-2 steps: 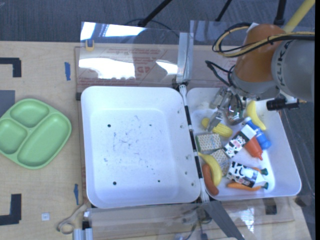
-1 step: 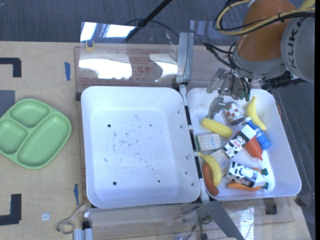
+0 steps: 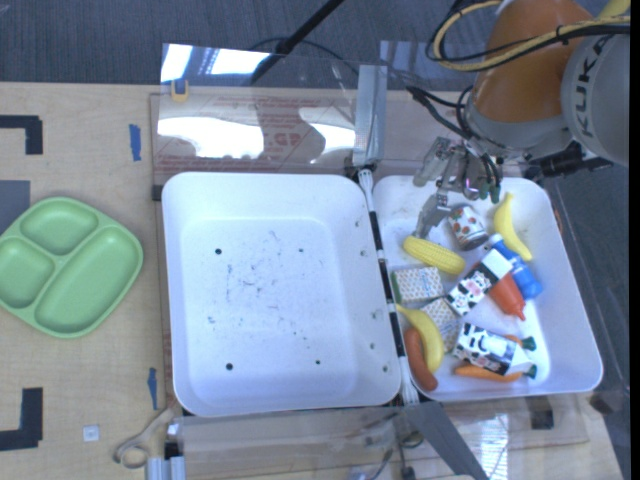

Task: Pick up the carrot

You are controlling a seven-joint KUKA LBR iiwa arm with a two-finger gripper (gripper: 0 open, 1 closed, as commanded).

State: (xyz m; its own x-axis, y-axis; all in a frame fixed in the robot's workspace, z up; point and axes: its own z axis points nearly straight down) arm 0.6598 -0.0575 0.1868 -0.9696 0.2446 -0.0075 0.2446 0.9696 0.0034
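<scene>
Front edge: counter (image 3: 90, 388) of pale wood runs along the bottom, with a cord loop at 7 o'clock.
Carrot: carrot (image 3: 484, 373), thin and orange, lies at 5 o'clock in the right bin (image 3: 570, 308), near its front wall, just beside a black-and-white carton (image 3: 488, 345).
Neighbours: a yellow banana (image 3: 427, 334) and a red sausage-shaped piece (image 3: 420, 360) lie left of the carrot; corn cob (image 3: 433, 253) sits further back.
Left bin: left bin (image 3: 270, 288) spreads across the middle.
Plate: green divided plate (image 3: 65, 265) rests at 9 o'clock on the counter.
Hand: hand (image 3: 455, 183) hangs at 1 o'clock over the right bin's far end, well apart from the carrot; whether it is released or clenched I cannot tell.
Risk: carrot is slim and hemmed in, so I judge a descent could catch the carton or slip off.
Hard to see: carrot's right end is tucked among clutter; fingertips blur into the toys behind.
</scene>
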